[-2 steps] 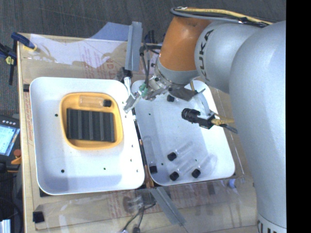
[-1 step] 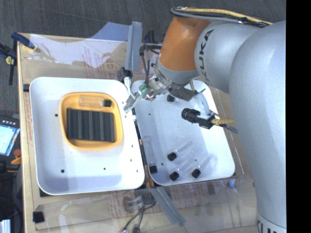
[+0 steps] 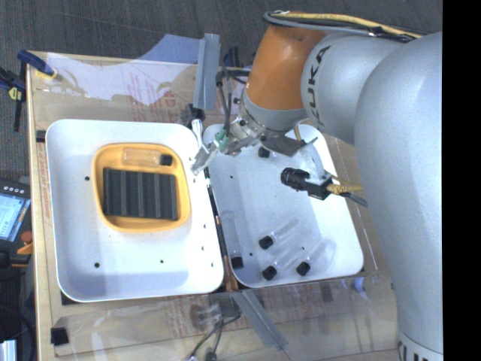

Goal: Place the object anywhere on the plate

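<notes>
While gripper (image 3: 204,156) hangs at the bins' divide — finger state not discernible — confirm grasp, then carry over yellow plate (image 3: 143,187) before release.

Arm (image 3: 361,89) over right bin (image 3: 342,258)

Dark grey floor (image 3: 113,13) across far side, fine diagonal texture like carpet. Wooden bench (image 3: 113,89) below, pale brown top with faint reddish printing, covered by clear sheet. Blue paper sheet (image 3: 174,50) at far edge of bench, near middle. Blue-and-yellow clamp (image 3: 36,62) at far left corner. Small device with lit bluish screen (image 3: 10,213) at left edge. Cables (image 3: 210,337) on near side of bench. Light even, soft shadows.
</notes>
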